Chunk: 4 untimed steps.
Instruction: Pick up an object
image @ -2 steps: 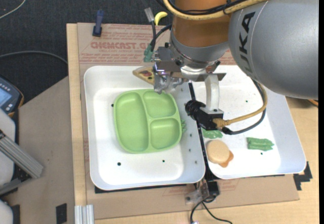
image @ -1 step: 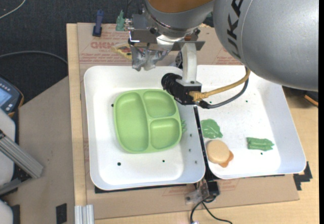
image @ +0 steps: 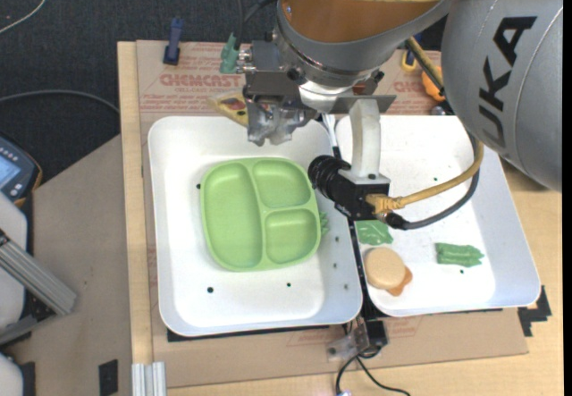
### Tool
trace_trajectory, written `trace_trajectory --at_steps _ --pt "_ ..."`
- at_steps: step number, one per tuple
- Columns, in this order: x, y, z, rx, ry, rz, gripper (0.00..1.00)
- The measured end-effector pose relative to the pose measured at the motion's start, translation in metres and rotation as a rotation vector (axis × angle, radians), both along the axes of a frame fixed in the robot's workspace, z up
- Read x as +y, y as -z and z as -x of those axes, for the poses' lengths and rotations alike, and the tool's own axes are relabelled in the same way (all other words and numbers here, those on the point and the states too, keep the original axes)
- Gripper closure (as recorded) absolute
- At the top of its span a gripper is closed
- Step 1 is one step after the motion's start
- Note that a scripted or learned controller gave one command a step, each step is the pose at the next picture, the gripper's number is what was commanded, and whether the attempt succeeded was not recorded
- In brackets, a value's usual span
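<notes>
Bins, two, white and shallow, side by side on a bench. Left bin (image: 179, 296): one green tray (image: 259, 211) with three compartments, lying flat at the middle, slightly turned. Right bin (image: 500, 233): a green scrap (image: 459, 253) toward the right, a second green piece (image: 374, 231) at the left wall, and a round tan item (image: 388, 269), bread-like, just near of that piece; these three lie apart from one another. Arm: grey with orange band, reaching in from the right and covering the far part of both bins. Gripper (image: 273, 122): a grey metal assembly at the far edge of the left bin, just beyond the tray's far rim; whether it is spread or closed cannot be told from this angle, and nothing is seen in it. Black fitting (image: 338, 184) with yellow hose (image: 438, 189) hangs over the divide between the bins. Step, judged: approach, no object taken yet. Nearest candidate is the tray, though its flat broad form offers only the rim for a pinch. Next move calls for lowering over a rim or shifting right toward the smaller items, then closing and lifting.
</notes>
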State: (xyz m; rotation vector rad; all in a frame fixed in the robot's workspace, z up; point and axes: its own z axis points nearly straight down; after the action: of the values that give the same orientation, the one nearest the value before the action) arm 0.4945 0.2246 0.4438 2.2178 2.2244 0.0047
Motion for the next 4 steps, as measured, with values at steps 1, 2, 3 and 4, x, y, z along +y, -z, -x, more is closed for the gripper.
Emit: trace_trajectory --at_steps 1,2,3,4 --pt "-0.090 0.087 0.017 0.011 0.009 0.004 1.00" --pt "-0.119 -0.101 0.007 -0.019 0.005 -0.003 1.00" --pt "-0.100 0.041 0.017 0.017 0.003 0.005 1.00" --pt "-0.103 0.116 -0.039 0.007 0.005 0.003 1.00"
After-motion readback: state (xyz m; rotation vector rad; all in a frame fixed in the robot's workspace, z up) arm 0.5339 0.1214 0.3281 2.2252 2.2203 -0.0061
